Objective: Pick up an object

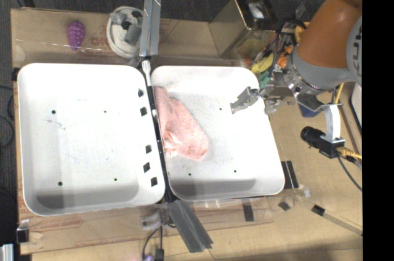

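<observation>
Over the right bin's top right corner:
Claw (244, 100): hangs above bare white floor; whether it is open or closed I cannot tell.
Arm (326, 38): grey with an orange band, reaching in past the bin's right edge.
Cloth (180, 128): pink, crumpled, along the left edge of the right bin (258, 149), well apart from the claw.
Left bin (80, 130): beside the right one, walls touching.
Purple thing (76, 34): on the bench by its top left corner.
</observation>
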